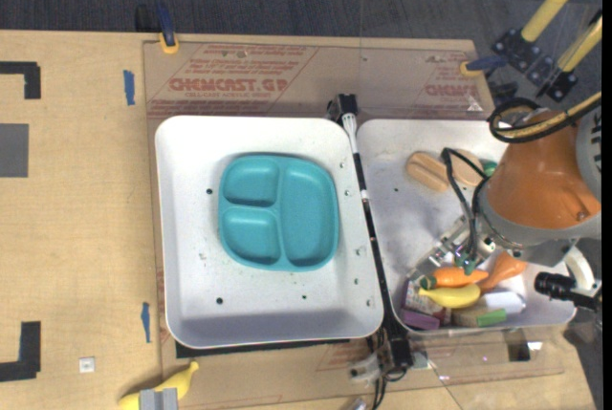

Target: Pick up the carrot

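The carrot (481, 275) is orange with a green tip and lies low in the right bin (402, 207), among other toy food. A yellow banana (454, 296) rests just in front of it. My gripper (457, 251) hangs right above the carrot's left end, under the orange band of the arm (540, 179). The wrist and cables cover the fingertips, so I cannot make out what is between them.
The left bin (182, 207) holds a teal divided plate (280, 211). A tan bread-like piece (430, 170) lies at the back of the right bin. Purple, green and white items (483, 314) crowd the right bin's front edge. A yellow clamp (161, 386) sits on the bench's front.
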Tool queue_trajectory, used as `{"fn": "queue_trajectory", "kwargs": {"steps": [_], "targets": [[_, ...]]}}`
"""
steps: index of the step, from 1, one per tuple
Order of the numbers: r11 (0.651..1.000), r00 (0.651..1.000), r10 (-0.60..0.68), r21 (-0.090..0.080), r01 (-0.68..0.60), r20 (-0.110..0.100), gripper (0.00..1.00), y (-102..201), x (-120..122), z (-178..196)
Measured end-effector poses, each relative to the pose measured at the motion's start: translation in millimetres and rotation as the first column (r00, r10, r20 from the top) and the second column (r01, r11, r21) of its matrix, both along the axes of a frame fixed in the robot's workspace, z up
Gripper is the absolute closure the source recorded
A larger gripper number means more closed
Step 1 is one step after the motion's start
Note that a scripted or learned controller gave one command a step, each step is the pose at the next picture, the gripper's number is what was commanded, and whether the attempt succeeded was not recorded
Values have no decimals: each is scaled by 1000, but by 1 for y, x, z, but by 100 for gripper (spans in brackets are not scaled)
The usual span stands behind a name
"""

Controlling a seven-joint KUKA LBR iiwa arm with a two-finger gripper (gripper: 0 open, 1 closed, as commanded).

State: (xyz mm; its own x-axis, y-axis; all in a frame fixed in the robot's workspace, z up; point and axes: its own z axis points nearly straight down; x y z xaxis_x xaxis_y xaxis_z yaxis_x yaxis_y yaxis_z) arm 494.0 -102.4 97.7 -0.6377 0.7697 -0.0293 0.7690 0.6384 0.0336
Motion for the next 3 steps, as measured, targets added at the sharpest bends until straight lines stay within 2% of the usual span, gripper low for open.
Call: {"fn": "queue_trajectory", "kwargs": {"steps": [1,2,3], "targets": [[997,997,83,-6,-83,-7,0,-2,-3,-3],[910,910,414,-20,-415,-20,0,-6,-5,-4],[817,817,577,-18,-577,-17,0,-23,-5,-4]]}}
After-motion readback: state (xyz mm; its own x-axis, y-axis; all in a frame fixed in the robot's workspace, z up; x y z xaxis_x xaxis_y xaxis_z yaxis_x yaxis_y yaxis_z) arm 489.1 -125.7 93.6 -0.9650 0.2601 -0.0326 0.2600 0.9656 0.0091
